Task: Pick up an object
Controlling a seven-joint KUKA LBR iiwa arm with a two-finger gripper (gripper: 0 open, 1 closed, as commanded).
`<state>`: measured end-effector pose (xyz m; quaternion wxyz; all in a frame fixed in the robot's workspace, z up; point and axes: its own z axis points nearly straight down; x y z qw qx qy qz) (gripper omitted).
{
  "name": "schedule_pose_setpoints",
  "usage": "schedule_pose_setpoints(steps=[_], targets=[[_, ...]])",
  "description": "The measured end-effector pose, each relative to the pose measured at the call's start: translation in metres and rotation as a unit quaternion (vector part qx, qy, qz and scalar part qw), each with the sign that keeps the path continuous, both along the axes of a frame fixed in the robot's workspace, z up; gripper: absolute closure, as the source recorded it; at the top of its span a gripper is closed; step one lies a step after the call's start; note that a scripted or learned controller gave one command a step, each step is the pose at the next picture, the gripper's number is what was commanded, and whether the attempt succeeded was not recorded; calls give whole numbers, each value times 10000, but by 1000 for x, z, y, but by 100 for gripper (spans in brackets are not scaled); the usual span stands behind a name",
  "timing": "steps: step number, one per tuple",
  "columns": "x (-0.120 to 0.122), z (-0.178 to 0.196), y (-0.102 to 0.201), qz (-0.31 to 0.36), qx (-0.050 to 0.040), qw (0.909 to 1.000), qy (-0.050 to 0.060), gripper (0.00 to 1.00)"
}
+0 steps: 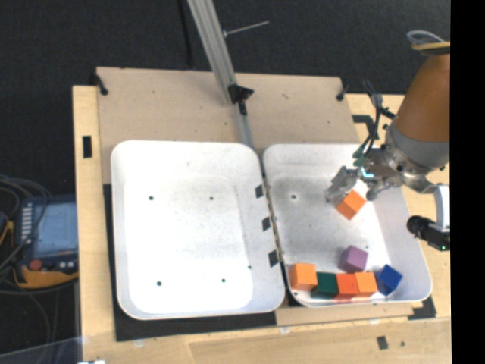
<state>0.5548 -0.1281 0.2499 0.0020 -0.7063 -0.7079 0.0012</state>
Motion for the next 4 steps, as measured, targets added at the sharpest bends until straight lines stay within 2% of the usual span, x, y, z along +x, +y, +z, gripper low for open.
schedule_pose_setpoints(steps=[1,3,4], targets=[[1,3,0,-10,-5,10000,-28,0],[10,-117,-9,-23,-11,10000,3,0],[11,-153,-11,-23,-19,10000,-33,0]])
